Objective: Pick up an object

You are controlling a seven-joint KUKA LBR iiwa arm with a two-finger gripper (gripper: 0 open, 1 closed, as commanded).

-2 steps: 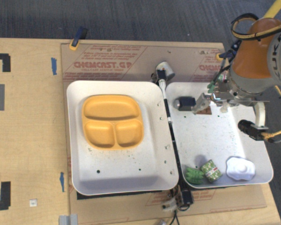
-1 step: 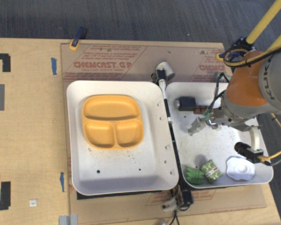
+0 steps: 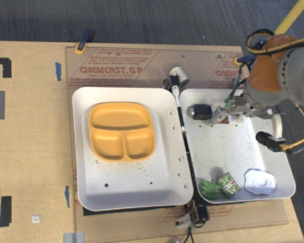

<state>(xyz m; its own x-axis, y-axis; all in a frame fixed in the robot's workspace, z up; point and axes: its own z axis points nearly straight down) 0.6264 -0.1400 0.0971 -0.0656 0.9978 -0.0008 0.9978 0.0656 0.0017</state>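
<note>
My gripper (image 3: pixel 219 117) hangs low over the far part of the right bin (image 3: pixel 243 151), under the grey wrist and its orange band. A small black object (image 3: pixel 200 111) lies just left of the gripper, close to it; I cannot tell whether they touch. At the bin's near edge lie a dark green object (image 3: pixel 210 188), a green patterned packet (image 3: pixel 229 184) and a white rounded object (image 3: pixel 260 181).
The left bin (image 3: pixel 86 186) holds a yellow three-compartment tray (image 3: pixel 122 130). A black divider bar (image 3: pixel 185 140) runs between the bins. A black and yellow cable (image 3: pixel 273 142) hangs off the arm over the right bin's right rim.
</note>
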